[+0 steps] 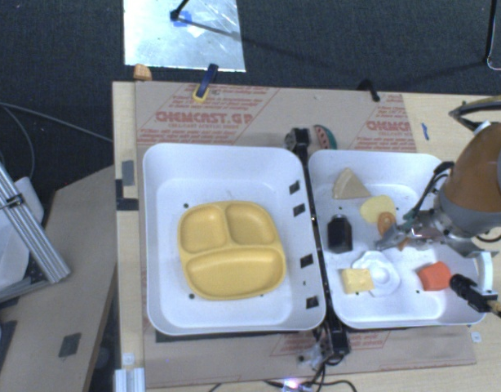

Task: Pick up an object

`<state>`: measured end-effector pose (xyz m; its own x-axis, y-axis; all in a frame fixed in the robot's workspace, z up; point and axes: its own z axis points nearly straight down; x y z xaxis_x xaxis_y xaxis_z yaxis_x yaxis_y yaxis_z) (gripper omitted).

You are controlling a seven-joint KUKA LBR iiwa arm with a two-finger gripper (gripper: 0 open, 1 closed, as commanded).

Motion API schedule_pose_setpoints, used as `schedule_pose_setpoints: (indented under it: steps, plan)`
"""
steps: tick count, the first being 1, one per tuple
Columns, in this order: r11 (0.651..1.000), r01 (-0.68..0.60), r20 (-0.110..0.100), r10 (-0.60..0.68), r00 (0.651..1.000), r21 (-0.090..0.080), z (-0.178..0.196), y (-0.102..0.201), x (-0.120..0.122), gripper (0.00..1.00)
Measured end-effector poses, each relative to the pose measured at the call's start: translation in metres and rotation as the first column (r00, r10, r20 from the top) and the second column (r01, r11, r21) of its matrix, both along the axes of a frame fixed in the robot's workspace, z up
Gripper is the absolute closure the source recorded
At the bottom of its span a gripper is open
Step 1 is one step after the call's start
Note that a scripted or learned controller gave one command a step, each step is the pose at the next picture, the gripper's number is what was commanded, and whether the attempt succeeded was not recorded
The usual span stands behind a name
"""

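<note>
The orange block point(435, 276) lies near the right bin's point(348, 315) front wall, and just above it the arm slants in from the right — pincer point(391, 238) low beside a small orange-brown piece point(386, 222), grip state unclear.

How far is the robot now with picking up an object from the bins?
Nothing looks picked up yet. The gripper is low in the right bin, beside the small orange piece, but no object shows between its fingers. The black object, orange block and yellow cube lie on the bin floor. Grasping and lifting are left.
</note>
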<state>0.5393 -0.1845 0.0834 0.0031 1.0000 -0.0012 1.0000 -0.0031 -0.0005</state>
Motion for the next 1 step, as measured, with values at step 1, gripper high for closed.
schedule_pose_setpoints:
  steps: [1]
  plan:
    - [1.0, -0.012, 0.004, 0.012, 1.0, -0.001, 0.0018, 0.0836, 0.0305, 0.0]
